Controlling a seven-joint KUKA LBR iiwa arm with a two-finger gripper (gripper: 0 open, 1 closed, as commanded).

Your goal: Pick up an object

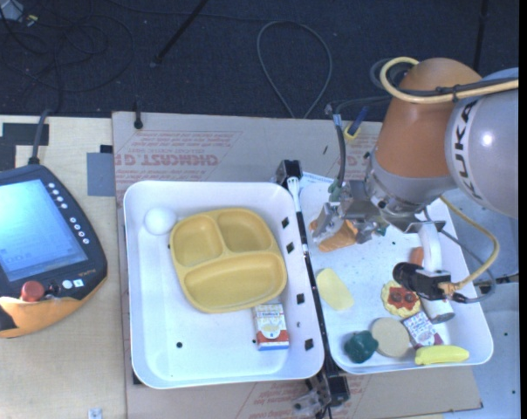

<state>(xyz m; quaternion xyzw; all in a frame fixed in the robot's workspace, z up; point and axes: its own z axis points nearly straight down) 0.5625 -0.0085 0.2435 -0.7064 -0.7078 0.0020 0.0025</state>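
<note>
Currently: gripper (344,215) is low over the right bin (475,234), at that bin's far view-left corner, close to the wall shared w/ the left bin (150,321). Grip state: can't tell, since wrist and mounts cover it from this angle. Can't tell either whether anything is held.

Nearest obj: orange thing (331,234), lying on the bin floor directly under and slightly view-left of gripper. Touching gripper or just beside it: not resolvable.

Other right-bin items, positions rel. to gripper (view directions):
- pale yellow block (335,290): straight below, near, lying flat, apart from orange thing.
- round yellow-red piece (401,298): below and to the right.
- small printed packet (418,326): just past the round piece, touching or overlapping it.
- tan disc (391,337): further below-right, by the near wall.
- green lump (361,346): below, against the tan disc's left edge.
- yellow banana-shaped piece (441,353): farthest below-right, well apart, along the near wall.

Left bin, all view-left of gripper:
- yellow divided plate (229,260): mid-bin, three compartments, nothing resting in them.
- white ball (159,221): far left, well apart, just off the plate's upper-left corner.
- small carton (270,328): below-left, just beside the plate's near edge.

Both bins sit on a cardboard sheet (202,142).
</note>
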